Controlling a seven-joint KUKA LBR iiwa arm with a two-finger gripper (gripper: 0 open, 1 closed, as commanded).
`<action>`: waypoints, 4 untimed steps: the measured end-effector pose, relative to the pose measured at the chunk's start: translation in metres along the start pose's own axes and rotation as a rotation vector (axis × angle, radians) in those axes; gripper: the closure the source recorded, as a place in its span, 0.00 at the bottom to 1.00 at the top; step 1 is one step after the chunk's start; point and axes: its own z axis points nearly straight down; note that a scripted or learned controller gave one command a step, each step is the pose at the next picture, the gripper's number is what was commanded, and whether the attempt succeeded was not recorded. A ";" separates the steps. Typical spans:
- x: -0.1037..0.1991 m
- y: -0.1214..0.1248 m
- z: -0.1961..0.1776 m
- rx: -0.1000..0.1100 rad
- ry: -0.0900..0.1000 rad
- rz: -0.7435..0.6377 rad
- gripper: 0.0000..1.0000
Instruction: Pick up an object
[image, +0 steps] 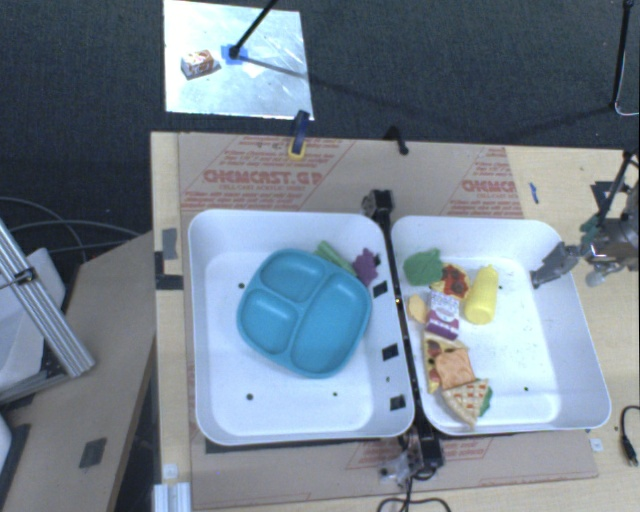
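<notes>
Camera view: yellow bottle (482, 294) lies near the gripper (552, 264).

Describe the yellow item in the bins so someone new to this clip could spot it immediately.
Start at the right-hand white bin. Near its upper middle, a cluster of toy food runs down the bin's left side; the yellow bottle lies at the cluster's right edge, beside a green piece. It is the only plain yellow, rounded cylinder there.

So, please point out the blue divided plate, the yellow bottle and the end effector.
Blue divided plastic plate (304, 312), camera view, its central ridge.
Yellow plastic bottle (482, 294), camera view, mid-body.
End effector (549, 267), camera view, between its fingertips.
</notes>
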 end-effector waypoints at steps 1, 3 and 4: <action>-0.008 -0.006 -0.198 -0.021 -0.007 -0.002 0.00; -0.028 -0.047 -0.217 -0.002 -0.001 0.003 1.00; 0.067 -0.045 -0.147 0.004 0.003 -0.010 1.00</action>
